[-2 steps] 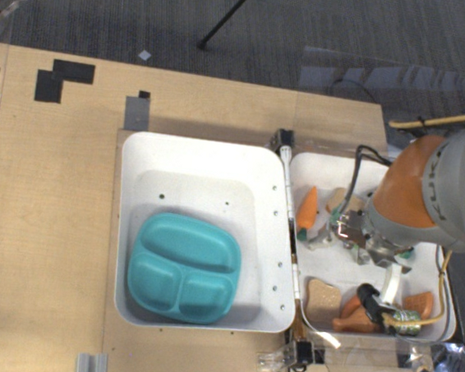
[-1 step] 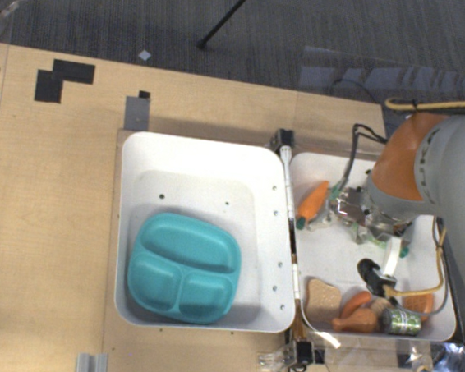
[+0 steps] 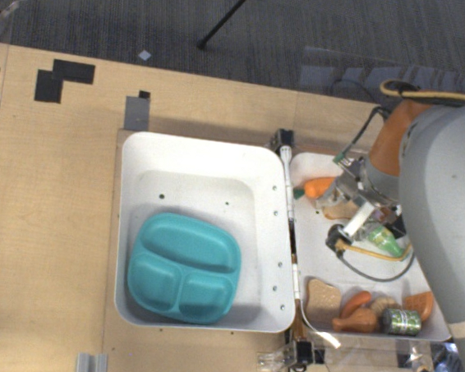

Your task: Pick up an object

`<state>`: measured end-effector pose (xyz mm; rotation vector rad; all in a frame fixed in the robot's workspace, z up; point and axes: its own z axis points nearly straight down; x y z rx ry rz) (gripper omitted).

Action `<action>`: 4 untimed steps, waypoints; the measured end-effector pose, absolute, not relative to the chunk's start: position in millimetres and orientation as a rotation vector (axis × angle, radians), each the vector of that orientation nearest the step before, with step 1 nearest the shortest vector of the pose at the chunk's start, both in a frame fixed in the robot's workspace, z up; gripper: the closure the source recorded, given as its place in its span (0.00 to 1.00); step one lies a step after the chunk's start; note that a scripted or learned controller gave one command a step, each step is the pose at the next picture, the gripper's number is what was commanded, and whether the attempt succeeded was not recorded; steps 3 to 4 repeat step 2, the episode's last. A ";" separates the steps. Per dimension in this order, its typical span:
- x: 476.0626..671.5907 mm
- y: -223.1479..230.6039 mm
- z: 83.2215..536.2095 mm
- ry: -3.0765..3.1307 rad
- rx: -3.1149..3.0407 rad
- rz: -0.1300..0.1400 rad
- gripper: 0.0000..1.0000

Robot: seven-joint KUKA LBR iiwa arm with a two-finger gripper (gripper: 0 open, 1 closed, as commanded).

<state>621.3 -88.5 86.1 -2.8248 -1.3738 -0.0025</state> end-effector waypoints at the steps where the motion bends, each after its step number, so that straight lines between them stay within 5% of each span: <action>1: 623.9 -86.3 99.0 -1.398 -2.815 -0.009 1.00; 2: 564.5 -57.2 186.4 -0.859 -3.020 -0.006 1.00; 4: 564.5 -57.2 186.4 -0.859 -3.020 -0.006 1.00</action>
